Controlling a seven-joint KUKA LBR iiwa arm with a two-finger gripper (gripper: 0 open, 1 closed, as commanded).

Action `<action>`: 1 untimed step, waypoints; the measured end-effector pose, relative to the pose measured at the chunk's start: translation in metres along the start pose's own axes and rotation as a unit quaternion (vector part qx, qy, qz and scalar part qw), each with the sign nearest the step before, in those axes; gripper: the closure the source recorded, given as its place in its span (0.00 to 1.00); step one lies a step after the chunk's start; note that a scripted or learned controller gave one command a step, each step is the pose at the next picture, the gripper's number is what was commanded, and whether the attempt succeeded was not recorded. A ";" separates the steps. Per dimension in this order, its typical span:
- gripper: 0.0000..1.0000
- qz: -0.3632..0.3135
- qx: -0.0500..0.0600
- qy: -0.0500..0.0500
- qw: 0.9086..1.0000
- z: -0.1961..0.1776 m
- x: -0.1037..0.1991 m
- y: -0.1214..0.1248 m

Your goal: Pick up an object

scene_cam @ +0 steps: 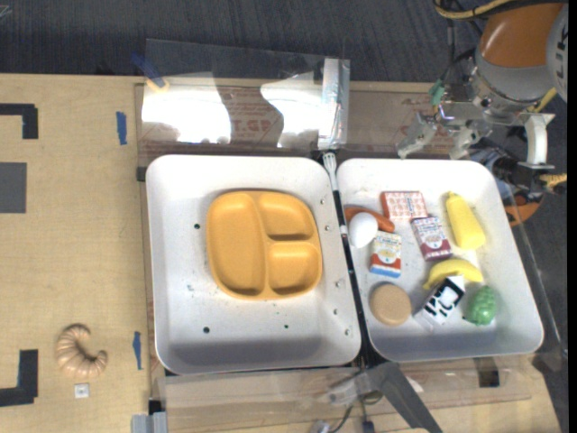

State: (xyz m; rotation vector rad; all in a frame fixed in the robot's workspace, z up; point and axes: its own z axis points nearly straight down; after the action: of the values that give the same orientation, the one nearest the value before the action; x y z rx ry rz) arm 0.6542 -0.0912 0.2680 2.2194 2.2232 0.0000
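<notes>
The fingers (416, 142) of the gripper (440, 139) are spread apart with nothing between them, hanging above the bench just beyond the far edge of the right bin (514, 318).

Taking that right bin as the landmark and going left to right: far to its left, on the bench top, lies a croissant (81, 351). Directly against its left side sits the left bin (171, 242), holding an orange divided plate (264, 243). Inside the right bin, at its left wall, rests a white egg (362, 230); next come a small carton (387, 253) and a round brown cookie (390, 303); then two red-and-white boxes (403, 205) (431, 236); then a yellow corn cob (464, 221), a banana (453, 270) and a black-and-white packet (444, 300); a green broccoli piece (482, 306) lies nearest its right wall.
</notes>
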 end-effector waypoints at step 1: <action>0.00 -0.049 0.000 0.000 0.999 0.002 0.009 0.000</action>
State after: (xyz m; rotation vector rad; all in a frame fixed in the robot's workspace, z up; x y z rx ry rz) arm 0.6544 -0.0825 0.2659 2.1071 2.3307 -0.0001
